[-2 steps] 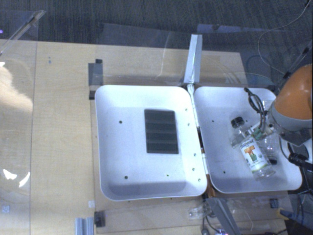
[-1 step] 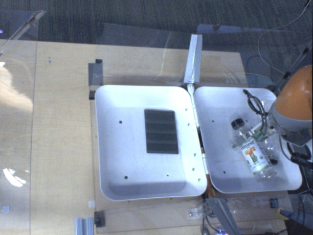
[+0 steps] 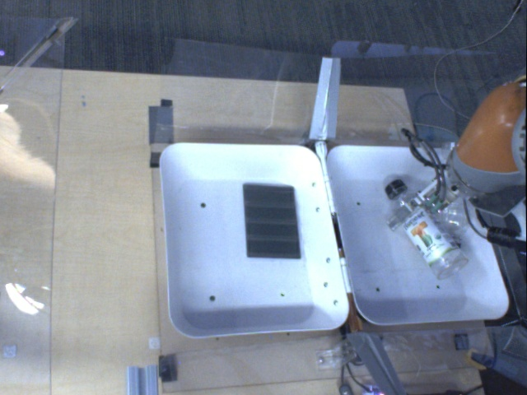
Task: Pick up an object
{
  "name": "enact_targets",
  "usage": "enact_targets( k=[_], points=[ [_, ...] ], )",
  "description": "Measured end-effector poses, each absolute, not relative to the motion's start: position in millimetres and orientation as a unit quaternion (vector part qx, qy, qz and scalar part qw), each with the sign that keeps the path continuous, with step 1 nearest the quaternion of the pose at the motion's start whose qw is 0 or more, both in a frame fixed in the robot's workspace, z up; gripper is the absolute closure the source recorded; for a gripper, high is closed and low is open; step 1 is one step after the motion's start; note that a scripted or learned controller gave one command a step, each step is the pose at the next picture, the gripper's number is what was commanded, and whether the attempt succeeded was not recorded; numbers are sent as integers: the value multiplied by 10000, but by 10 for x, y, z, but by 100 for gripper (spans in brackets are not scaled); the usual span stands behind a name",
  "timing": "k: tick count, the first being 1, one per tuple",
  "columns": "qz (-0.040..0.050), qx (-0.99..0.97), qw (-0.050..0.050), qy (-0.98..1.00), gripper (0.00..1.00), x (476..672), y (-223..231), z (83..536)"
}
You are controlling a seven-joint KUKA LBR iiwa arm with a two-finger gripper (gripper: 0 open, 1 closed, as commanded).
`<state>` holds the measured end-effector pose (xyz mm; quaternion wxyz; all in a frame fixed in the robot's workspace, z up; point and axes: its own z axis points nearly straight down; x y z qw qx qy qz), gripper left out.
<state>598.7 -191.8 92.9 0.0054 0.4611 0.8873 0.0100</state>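
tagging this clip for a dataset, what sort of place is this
Most likely a robotics lab set up for bin-picking trials. Two shallow white bins, the left bin and right bin, sit side by side on a wooden bench, an industrial robot arm reaches over them, and loose cables hang nearby.

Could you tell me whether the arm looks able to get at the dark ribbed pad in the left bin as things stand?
Probably yes. The dark ribbed pad lies flat and alone in the left bin, open from above. The gripper is over the right bin, by a clear bottle.
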Motion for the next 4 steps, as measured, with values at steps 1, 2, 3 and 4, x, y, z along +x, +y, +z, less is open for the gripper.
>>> enact_targets(
  k=[1, 2, 3, 4],
  points=[
    [115, 4585, 80, 8886, 100, 6013, -1888, 1045],
    [13, 4638, 31, 8859, 100, 6703, -1272, 1915],
    [11, 3690, 45, 9294, 100, 6705, -1488, 1962],
    [22, 3668, 92, 9302, 100, 6729, -1473, 2090]
  ],
)
